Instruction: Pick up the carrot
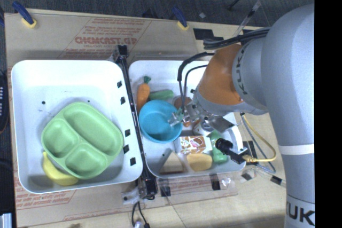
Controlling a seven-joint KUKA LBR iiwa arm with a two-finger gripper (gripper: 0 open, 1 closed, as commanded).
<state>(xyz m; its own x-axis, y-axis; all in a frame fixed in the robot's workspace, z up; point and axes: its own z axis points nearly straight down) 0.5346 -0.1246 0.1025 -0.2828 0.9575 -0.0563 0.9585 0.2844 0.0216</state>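
- The carrot [142, 94] lies in the right bin [160, 69], close to that bin's left wall, with its green top pointing toward the far edge and its orange body running down toward the blue bowl [157, 120].
- The lower tip of the carrot touches or sits just at the rim of the blue bowl; nothing is gripping it.
- The grey arm [283, 77] comes in from the right, its orange band [222, 80] hanging over the middle of the right bin.
- The claw [181, 115] is low over the right rim of the blue bowl, near the carrot but not on it; from here I cannot tell how it is set, since the wrist hides most of it.
- A green piece [161, 95] lies just beside the carrot, between it and the arm.
- Toward the near side of the right bin there is a yellowish block [200, 162], a small printed packet [193, 143], a green item [218, 155] and a greyish wedge [170, 162], all crowded together.
- The left bin [32, 75] holds a green divided plate [82, 139], tilted over a yellow object [53, 172] that pokes out at its lower left.
- Both bins sit side by side on the bench [101, 34], touching along a black-clipped seam.
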